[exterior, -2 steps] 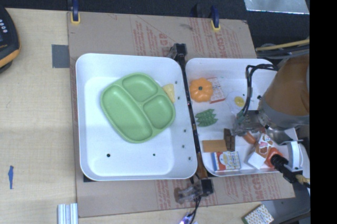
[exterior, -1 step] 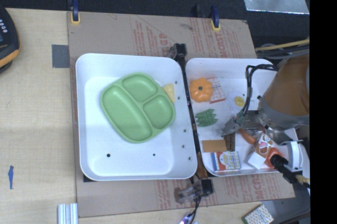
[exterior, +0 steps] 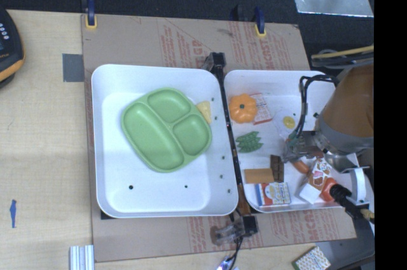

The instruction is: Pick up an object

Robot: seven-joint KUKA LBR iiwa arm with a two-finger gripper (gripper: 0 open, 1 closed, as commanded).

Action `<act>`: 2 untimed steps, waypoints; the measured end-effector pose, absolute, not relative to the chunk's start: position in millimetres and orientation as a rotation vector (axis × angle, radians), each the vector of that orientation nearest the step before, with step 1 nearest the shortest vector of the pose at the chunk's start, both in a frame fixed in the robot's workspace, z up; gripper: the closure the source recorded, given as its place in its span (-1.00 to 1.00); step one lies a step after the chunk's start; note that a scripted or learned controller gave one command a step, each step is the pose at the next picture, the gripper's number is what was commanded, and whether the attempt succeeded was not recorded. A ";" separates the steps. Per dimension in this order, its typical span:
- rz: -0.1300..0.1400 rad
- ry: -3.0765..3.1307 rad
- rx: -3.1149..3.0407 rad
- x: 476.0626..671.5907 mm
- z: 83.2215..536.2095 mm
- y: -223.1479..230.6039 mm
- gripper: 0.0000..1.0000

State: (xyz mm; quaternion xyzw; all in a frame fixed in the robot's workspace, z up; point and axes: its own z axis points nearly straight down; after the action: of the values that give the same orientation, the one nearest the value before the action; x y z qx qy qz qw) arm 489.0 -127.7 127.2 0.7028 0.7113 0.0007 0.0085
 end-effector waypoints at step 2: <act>0.000 2.218 2.210 503.6 95.1 -126.2 -1.00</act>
State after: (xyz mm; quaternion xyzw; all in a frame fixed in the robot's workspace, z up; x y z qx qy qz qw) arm 503.6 -126.2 95.1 0.7057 0.7084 0.0000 0.0051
